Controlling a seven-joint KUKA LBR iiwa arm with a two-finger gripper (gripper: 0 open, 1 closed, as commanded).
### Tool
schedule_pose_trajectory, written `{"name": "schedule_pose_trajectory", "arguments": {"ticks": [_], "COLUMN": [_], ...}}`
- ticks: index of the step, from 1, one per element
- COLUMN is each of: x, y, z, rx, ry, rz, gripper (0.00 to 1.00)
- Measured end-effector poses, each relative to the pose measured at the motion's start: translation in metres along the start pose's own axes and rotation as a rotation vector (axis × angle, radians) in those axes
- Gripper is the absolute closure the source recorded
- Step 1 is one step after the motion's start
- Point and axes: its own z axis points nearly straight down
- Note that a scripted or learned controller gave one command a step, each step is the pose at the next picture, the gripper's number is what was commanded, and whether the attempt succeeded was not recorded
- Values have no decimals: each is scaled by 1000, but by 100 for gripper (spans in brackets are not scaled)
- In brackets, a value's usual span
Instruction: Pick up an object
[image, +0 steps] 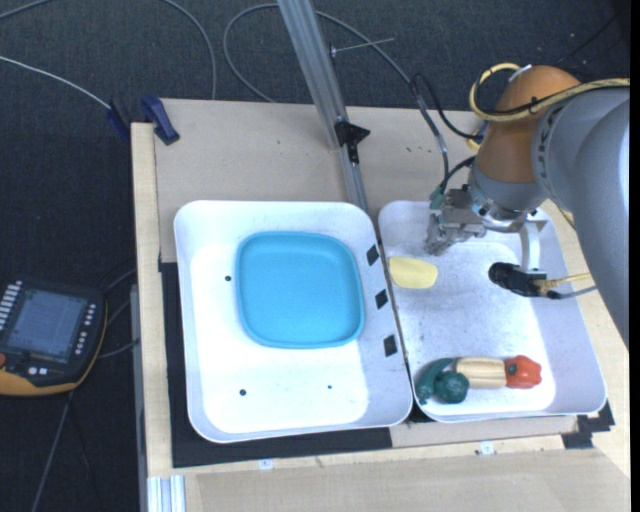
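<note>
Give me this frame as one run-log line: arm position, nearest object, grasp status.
arm: over right bin | gripper: beside yellow piece, not on it | grasp: none seen | other items: along right bin's near edge | left bin: blue plate

I'm running a robotics lab: a teach pendant (45, 332) lies on dark carpet far left of the gripper (441, 237), cables (250, 40) trailing beyond it.
</note>
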Motion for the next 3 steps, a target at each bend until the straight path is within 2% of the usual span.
{"name": "schedule_pose_trajectory", "arguments": {"ticks": [1, 3], "x": [-10, -6], "y": [0, 10], "z": [-53, -165], "rx": [-2, -2], "ry": [0, 0], "rz": [0, 0], "gripper": [100, 100]}}
